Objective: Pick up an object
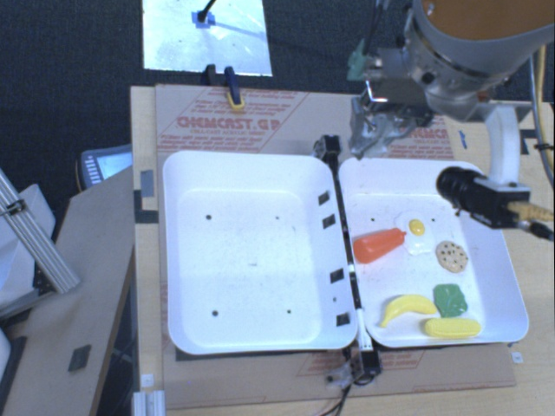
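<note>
My pincer (375,135) hangs above the right bin's (503,258) far rim, its opening impossible to judge, while the carrot (378,245) lies toward six o'clock from it, long axis pointing roughly two-to-eight.

Arm (473,24) reaching from right; claw (375,137) pointing down.

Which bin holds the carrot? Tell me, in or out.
In: the carrot lies inside the right bin, near its left wall beside the fried egg.
</note>
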{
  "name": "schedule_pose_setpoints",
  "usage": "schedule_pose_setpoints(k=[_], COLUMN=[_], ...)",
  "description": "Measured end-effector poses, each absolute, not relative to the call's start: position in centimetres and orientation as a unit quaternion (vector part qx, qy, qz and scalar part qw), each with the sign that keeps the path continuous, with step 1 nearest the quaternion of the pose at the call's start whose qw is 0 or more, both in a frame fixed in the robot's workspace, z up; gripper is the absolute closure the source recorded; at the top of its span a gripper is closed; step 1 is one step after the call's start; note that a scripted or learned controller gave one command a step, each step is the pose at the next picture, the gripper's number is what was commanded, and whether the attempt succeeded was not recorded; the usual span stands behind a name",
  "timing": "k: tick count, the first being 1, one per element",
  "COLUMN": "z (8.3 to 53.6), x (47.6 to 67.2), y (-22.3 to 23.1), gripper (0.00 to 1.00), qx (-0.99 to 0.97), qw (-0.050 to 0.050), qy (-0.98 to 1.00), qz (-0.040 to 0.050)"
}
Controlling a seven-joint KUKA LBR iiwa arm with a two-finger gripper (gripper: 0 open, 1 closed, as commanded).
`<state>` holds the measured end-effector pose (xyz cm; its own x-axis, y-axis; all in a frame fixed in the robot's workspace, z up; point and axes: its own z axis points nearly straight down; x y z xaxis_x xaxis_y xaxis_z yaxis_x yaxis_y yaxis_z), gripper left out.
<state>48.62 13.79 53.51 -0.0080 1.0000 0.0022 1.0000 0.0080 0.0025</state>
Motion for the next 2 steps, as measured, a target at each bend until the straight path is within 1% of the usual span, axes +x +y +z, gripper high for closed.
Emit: schedule_pose_setpoints(k=[1, 2], z=[53.5, 53.5], x=[48.6, 49.4], y=[14.8, 21.4], gripper=[1.00, 1.00], qx=[0.705, 0.704], qw=[0.000, 0.000], qy=[0.709, 0.710], qz=[0.0015, 0.0017])
